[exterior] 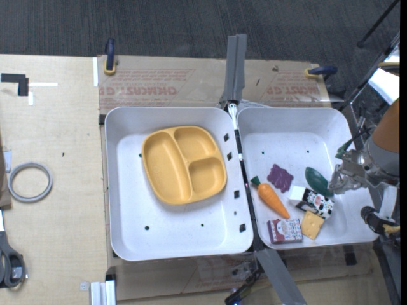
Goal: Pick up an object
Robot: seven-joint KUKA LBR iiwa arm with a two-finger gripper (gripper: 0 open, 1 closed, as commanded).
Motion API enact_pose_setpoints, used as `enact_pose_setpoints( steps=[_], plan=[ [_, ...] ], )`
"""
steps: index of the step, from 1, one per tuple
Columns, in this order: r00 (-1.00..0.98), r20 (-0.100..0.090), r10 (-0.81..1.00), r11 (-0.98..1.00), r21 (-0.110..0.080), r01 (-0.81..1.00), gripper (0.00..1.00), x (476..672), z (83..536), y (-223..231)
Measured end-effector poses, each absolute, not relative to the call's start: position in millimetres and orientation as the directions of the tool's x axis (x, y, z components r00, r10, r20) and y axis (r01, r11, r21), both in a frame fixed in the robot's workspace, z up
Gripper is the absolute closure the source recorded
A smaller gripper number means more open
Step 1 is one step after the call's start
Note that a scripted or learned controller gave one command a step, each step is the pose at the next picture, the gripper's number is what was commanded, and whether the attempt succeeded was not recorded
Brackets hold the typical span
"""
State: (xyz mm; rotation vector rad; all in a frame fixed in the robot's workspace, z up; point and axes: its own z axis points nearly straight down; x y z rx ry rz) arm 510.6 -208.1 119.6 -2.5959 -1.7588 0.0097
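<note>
The right bin (286, 122) holds an orange carrot (272, 197), a purple bunch of grapes (280, 177), a dark green leaf-shaped piece (316, 178), a white and black cow-print carton (313, 202), a yellow cheese wedge (311, 224) and a small red box (284, 231). My gripper (340, 180) hangs at the bin's right side, just right of the green piece and above the cow-print carton. I see nothing lifted between its tips.
The left bin (127, 234) holds a yellow divided plate (184, 164). A grey tape ring (28, 182) and scissors (11, 265) lie on the wooden bench at the left. A metal divider (235, 68) runs between the bins at the back.
</note>
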Motion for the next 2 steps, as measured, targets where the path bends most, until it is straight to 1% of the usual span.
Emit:
enact_pose_setpoints(
  steps=[1,2],
  plan=[
    [0.588,-0.003,0.809,-0.588,-0.003,0.809,1.0,527.1,118.3,-140.7],
    [0.379,-0.003,0.926,-0.379,-0.003,0.926,1.0,558.2,362.6,-147.9]
  ],
)
